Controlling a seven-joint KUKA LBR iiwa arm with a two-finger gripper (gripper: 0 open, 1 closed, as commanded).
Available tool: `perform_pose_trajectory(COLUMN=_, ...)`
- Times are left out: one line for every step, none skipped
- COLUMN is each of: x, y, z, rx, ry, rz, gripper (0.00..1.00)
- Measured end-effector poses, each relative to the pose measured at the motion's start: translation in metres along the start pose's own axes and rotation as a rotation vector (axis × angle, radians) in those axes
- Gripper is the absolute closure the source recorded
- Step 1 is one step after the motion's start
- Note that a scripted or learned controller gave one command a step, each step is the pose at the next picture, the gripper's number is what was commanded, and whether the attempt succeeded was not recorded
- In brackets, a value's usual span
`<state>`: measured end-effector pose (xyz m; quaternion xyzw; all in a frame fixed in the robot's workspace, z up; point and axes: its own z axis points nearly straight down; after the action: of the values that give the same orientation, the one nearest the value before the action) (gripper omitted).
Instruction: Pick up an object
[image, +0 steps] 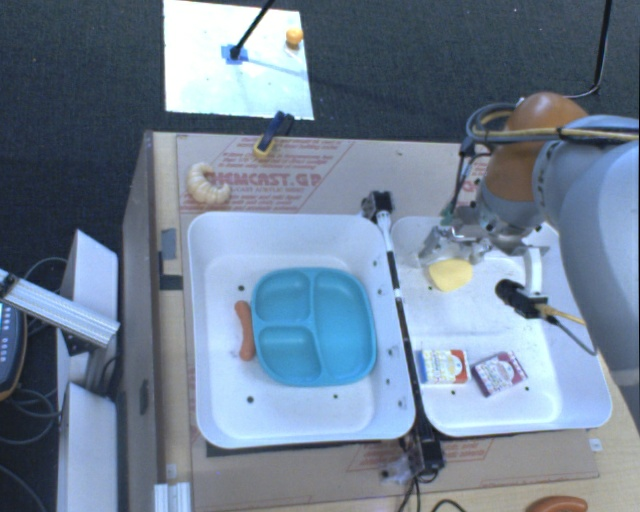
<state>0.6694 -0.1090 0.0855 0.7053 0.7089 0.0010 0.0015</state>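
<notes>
In the left shallow white bin (215, 400) a thin orange sausage-shaped piece (245, 331) lies just left of a blue plastic three-compartment plate (313, 326). In the right white bin (580, 395), toward its far left corner, sits a pale yellow, smooth rounded lump (450, 274). The metal two-finger gripper (459, 240) hangs right over its far edge; whether the fingers are apart or together cannot be told. Nearer lie two small flat packets, one white and orange (441, 366), one dark red (499, 373).
</notes>
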Motion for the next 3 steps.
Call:
perform_pose_trajectory(x=0.000, y=0.001, z=-0.011, rx=-0.003, ry=-0.002, rz=-0.003, gripper=1.00)
perform_pose_trajectory(x=-0.046, y=-0.066, z=-0.104, rx=-0.003, ry=-0.002, rz=0.004, gripper=1.00)
perform_pose_trajectory(x=-0.045, y=-0.066, z=-0.103, rx=0.000, ry=0.000, rz=0.003, gripper=0.00)
